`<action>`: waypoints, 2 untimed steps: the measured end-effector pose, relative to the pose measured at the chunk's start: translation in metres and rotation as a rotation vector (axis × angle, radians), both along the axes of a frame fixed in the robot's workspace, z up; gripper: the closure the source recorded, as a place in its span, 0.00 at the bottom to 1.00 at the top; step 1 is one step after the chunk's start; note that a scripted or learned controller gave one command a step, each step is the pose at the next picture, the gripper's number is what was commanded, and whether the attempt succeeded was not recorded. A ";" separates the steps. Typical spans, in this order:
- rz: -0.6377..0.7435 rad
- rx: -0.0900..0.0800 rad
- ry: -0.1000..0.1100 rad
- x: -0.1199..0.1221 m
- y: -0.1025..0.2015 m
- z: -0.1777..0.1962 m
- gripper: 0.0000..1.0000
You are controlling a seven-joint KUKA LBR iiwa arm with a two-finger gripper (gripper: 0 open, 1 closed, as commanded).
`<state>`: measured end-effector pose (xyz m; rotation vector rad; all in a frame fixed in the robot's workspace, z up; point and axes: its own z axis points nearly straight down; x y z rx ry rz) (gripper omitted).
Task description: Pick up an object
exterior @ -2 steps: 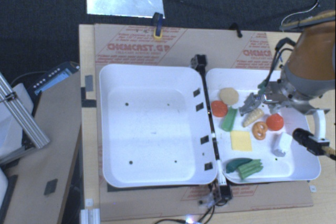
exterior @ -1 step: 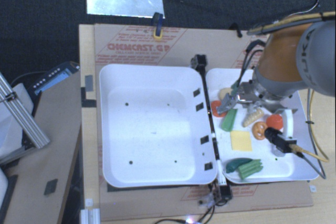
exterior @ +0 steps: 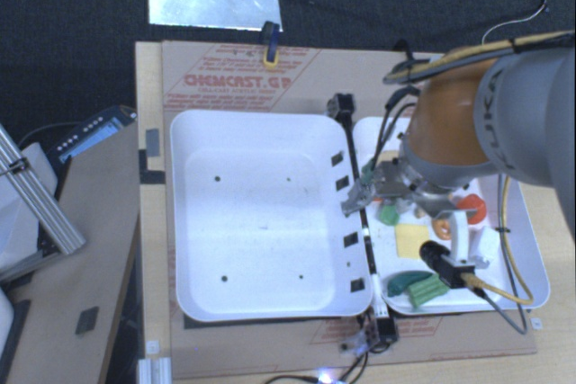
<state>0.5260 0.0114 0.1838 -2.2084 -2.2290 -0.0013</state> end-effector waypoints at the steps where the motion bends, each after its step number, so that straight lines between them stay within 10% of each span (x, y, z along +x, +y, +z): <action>1: -0.011 -0.005 -0.004 0.002 -0.046 0.001 0.00; 2: -0.005 -0.002 0.000 -0.040 -0.021 0.000 0.00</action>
